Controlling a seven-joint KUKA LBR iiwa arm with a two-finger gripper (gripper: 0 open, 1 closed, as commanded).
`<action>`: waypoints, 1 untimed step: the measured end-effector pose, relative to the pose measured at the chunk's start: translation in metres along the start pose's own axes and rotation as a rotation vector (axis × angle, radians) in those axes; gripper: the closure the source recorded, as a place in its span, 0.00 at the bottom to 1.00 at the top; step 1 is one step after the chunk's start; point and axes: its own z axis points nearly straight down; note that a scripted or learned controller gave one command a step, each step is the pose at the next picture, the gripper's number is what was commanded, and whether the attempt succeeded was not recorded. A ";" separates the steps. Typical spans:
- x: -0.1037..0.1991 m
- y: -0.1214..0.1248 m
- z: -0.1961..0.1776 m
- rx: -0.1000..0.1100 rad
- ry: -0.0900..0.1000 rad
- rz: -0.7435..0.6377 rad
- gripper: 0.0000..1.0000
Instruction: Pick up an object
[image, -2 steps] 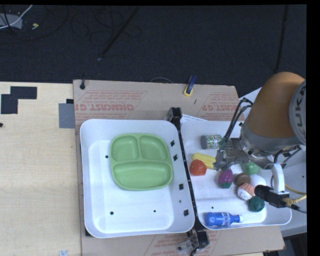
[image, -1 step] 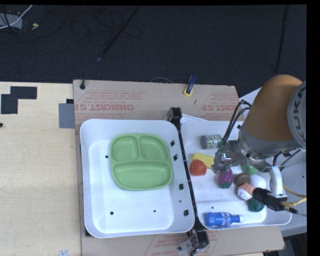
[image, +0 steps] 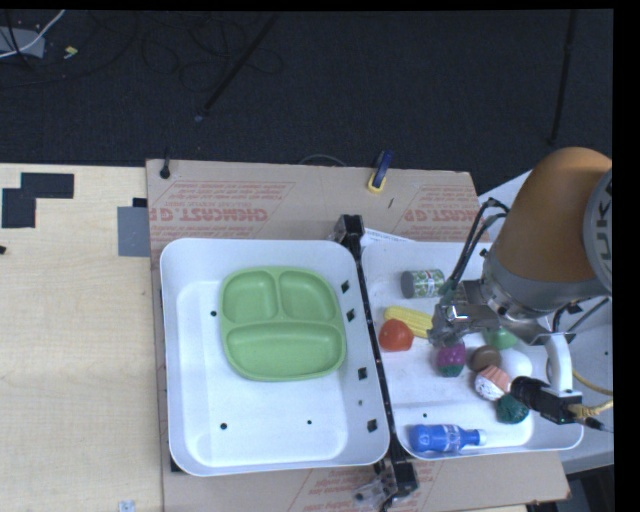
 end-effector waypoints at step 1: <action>-0.006 0.008 -0.006 0.000 0.000 -0.002 1.00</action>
